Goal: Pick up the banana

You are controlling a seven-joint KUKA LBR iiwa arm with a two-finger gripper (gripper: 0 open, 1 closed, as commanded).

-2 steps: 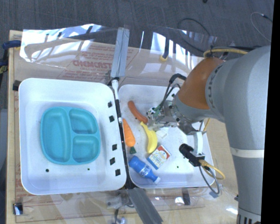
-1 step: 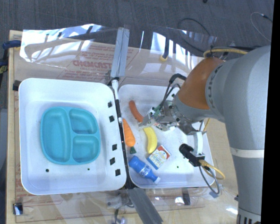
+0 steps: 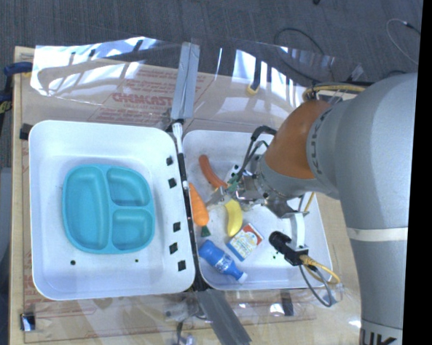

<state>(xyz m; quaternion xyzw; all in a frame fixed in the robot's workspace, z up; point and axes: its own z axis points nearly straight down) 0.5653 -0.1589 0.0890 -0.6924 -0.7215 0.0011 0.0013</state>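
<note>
My arm [image 3: 349,147] reaches in from the right and hangs over the right bin [image 3: 315,248], its grey bulk and orange band hiding much of that bin's far side. The left bin [image 3: 42,267] lies well apart from my work and holds a blue divided tray [image 3: 109,208]. In the right bin the things are crowded together: a blue bottle [image 3: 220,260] near the front wall, an orange carrot [image 3: 198,206] along the divider, a small packet [image 3: 243,243] with red and white print, a reddish sausage-like piece [image 3: 211,172] toward the back, and the banana [image 3: 233,218] in the middle, lying roughly lengthwise with the packet just beside its lower end. My gripper [image 3: 238,188] sits right above the banana's upper end, close to or touching it, but from this angle I cannot tell how my grip stands or whether anything is caught. I judge I am at the reach-and-grasp step, not yet at the lift. The next move calls for settling squarely across the banana's narrow width, clear of the packet and the carrot, closing firmly, then rising straight up so the neighbours stay put.
</note>
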